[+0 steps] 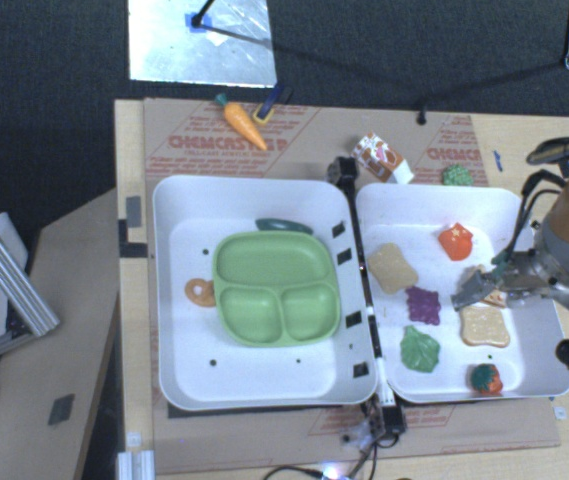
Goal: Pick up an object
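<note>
My gripper [476, 290] hangs low over the right bin [534, 213], reaching in from the right edge. It sits just above a toast slice [486, 327] and to the right of a purple grape bunch [424, 305]. Nothing shows in its grasp. Also in this bin are a tan bread piece [391, 267], an orange-red pepper [455, 241], a green leafy piece [419, 349] and a red-and-green strawberry [484, 378].
The left bin [179, 218] holds a green divided plate [275, 288], an orange ring [200, 292] and a dark green item [284, 226] behind the plate. On the cardboard beyond the bins lie a carrot [244, 124], a small carton [382, 158] and a green broccoli piece [456, 176].
</note>
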Tool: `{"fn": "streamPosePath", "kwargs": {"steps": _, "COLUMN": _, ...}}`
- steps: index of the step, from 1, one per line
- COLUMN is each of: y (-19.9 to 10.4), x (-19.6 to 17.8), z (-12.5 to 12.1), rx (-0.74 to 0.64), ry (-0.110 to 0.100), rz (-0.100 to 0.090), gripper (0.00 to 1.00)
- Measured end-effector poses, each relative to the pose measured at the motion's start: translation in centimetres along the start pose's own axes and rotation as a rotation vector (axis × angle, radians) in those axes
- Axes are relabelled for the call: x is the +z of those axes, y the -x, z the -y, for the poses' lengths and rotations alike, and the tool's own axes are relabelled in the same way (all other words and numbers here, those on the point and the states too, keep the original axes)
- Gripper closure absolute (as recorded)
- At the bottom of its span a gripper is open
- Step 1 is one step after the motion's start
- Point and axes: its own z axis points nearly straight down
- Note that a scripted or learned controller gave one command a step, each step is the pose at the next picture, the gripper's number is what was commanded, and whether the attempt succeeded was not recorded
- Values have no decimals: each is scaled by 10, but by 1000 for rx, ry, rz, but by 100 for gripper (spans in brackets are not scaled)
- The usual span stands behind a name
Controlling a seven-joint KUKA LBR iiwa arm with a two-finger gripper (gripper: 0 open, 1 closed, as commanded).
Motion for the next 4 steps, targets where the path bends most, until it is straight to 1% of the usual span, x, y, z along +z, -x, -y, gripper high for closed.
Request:
{"fn": "streamPosePath", "kwargs": {"steps": 1, "y": -1, "x": -7, "z": -3, "rx": -4, "ry": 13, "rz": 2, "gripper": 0}}
{"fn": "streamPosePath", "kwargs": {"steps": 2, "y": 7, "x": 52, "z": -7, "rx": -2, "ry": 10, "rz": 1, "gripper": 0}}
{"fn": "streamPosePath", "kwargs": {"steps": 3, "y": 7, "x": 104, "z": -9, "rx": -2, "ry": 13, "rz": 3, "gripper": 0}}
{"fn": "streamPosePath", "kwargs": {"steps": 4, "y": 8, "x": 90, "z": -10, "rx": -2, "ry": 18, "rz": 5, "gripper": 100}}
